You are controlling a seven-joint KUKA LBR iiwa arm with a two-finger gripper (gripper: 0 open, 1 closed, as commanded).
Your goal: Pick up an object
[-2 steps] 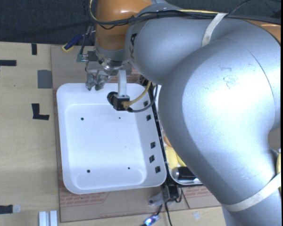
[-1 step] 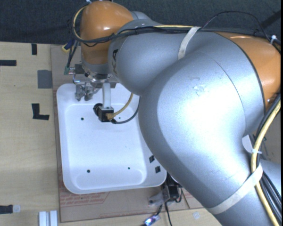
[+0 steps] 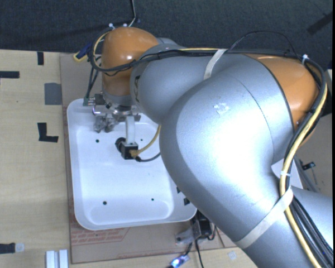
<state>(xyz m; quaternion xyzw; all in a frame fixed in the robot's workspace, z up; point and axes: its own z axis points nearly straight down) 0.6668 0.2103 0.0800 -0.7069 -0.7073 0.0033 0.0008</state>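
Note:
My gripper [image 3: 116, 123] hangs low over the far part of the left white bin [image 3: 81, 166], under the orange wrist band [image 3: 123, 52]. Just below it a small black piece [image 3: 125, 148] with a yellow cable sits close to the bin floor. I cannot tell whether that piece is a loose object or part of the tool. The rest of the visible bin floor is bare white with a few small dark dots.
The large grey arm [image 3: 229, 144] crosses the view from the right and hides the right bin. Brown bench [image 3: 22, 183] with black marks lies to the left. Cables and a small device [image 3: 192, 236] sit near the bin's front right corner.

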